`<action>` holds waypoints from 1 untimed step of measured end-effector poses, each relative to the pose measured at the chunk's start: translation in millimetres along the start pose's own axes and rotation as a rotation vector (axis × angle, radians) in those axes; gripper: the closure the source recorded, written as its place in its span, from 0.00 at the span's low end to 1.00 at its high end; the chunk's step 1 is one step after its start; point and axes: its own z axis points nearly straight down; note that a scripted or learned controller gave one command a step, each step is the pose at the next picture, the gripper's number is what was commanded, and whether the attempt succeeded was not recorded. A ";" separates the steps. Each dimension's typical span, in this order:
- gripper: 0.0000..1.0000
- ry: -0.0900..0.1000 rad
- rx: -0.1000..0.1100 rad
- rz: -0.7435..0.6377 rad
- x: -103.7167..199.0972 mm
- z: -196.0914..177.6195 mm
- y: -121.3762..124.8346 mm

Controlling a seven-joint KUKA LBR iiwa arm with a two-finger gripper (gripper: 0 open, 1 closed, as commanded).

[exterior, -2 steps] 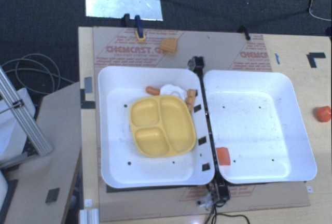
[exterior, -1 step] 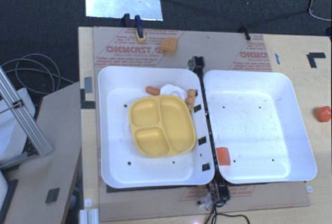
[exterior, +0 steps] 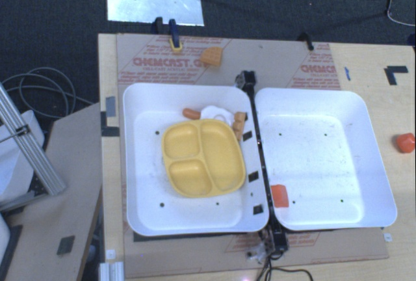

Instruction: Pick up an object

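Note:
A yellow divided plate (exterior: 203,158) lies in the left bin (exterior: 140,143). Behind it sit a small orange sausage-shaped piece (exterior: 192,114), a white cup-like item (exterior: 216,115) and a small tan block (exterior: 239,122) near the bin's right wall. An orange-red block (exterior: 279,195) rests in the front left corner of the right bin (exterior: 370,162).
On the bench outside the bins, a tan waffle-like piece (exterior: 211,56) lies behind the left bin and a red object (exterior: 405,142) lies to the right of the right bin. Black clips (exterior: 246,79) hold the bins together along the middle seam.

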 end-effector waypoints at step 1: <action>0.00 0.000 0.000 0.000 0.0 0.0 0.0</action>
